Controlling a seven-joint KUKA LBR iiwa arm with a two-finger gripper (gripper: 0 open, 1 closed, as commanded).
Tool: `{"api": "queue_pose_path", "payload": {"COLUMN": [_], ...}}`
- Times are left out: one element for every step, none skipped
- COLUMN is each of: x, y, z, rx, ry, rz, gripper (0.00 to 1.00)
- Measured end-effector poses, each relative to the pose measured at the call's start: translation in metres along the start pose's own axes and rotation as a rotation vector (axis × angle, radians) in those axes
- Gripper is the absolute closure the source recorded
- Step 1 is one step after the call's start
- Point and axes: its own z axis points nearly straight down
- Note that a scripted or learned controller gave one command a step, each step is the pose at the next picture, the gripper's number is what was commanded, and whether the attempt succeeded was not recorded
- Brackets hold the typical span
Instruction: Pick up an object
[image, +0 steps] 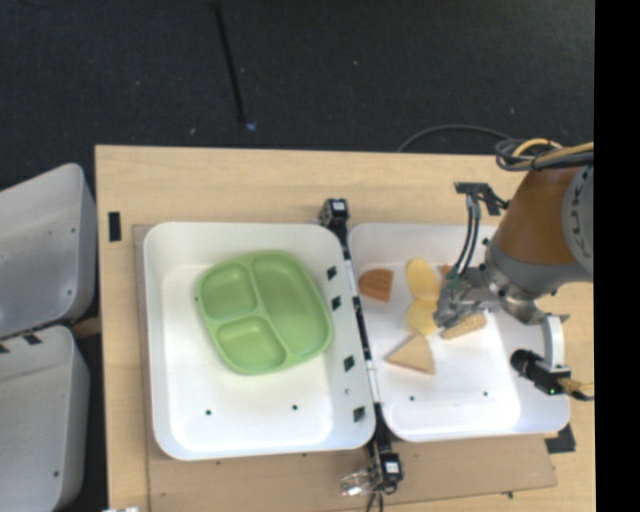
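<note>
The right bin (450, 400) holds several food pieces: a brown piece (376, 284) at the left, a yellow piece (423, 278) beside it, a pale yellow piece (420, 319) below that and a tan wedge (412, 355) toward the front. A tan piece (466, 325) lies right under my gripper (455, 308), which is low in the bin among these pieces. The arm (540, 235), with its orange band, comes in from the right and hides the bin's right part.
The left bin (170, 400) holds a green divided plate (264, 312). A divider with black clips (352, 330) runs between the bins. Cables (525, 152) and a black fitting (535, 370) sit at the right of the arm.
</note>
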Motion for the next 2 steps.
{"api": "queue_pose_path", "payload": {"x": [0.004, 0.002], "y": [0.005, 0.006], "z": [-0.045, -0.057], "rx": [-0.005, -0.001], "ry": [-0.001, 0.000], "rz": [-0.007, -0.007], "gripper": [1.00, 1.00]}}
